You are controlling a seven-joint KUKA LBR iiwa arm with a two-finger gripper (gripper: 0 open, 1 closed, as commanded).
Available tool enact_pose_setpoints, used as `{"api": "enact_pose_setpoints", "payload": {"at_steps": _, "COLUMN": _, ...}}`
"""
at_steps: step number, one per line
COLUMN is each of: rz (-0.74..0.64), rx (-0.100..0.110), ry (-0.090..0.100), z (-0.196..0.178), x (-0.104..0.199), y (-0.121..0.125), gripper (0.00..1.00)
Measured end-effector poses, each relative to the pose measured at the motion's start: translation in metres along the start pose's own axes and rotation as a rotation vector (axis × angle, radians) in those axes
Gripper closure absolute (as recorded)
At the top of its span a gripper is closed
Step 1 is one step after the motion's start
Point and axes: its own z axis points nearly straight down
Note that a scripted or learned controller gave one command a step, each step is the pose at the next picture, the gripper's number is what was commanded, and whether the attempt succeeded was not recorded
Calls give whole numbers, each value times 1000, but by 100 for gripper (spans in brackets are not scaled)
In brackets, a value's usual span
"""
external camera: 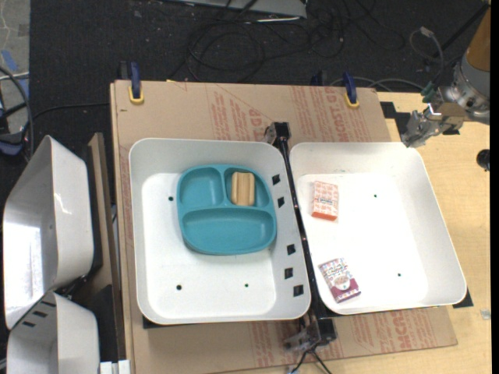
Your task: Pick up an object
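- Orange-and-white packet (325, 200) lies flat in the right bin (437, 232), upper left part; it looks light, thin and probably crinkly, so a grip across its short sides seems best.
- Gripper (413, 128) hangs off the bin's upper right corner, holding nothing; whether it is spread or closed I cannot tell.
- 1 purple packet (340, 279) lies well apart, nearer the front; nothing blocks the approach.
- Left bin (156, 287) holds a teal divided plate (226, 224) with a tan block (243, 188) in 1 compartment.

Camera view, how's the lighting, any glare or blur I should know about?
Camera view: lighting is even and soft; the white bins look bright with mild glare and faint shadows along the rims. The teal tray and two packets look fairly sharp, print unreadable. The gripper at right looks slightly blurred.
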Motion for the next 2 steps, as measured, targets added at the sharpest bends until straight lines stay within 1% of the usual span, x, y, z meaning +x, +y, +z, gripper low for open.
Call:
{"api": "enact_pose_setpoints", "payload": {"at_steps": 1, "rz": -3, "rx": 8, "ry": 4, "z": 3, "x": 49, "y": 2, "gripper": 100}}
{"api": "enact_pose_setpoints", "payload": {"at_steps": 2, "rz": -3, "rx": 10, "ry": 5, "z": 19, "x": 100, "y": -7, "gripper": 100}}
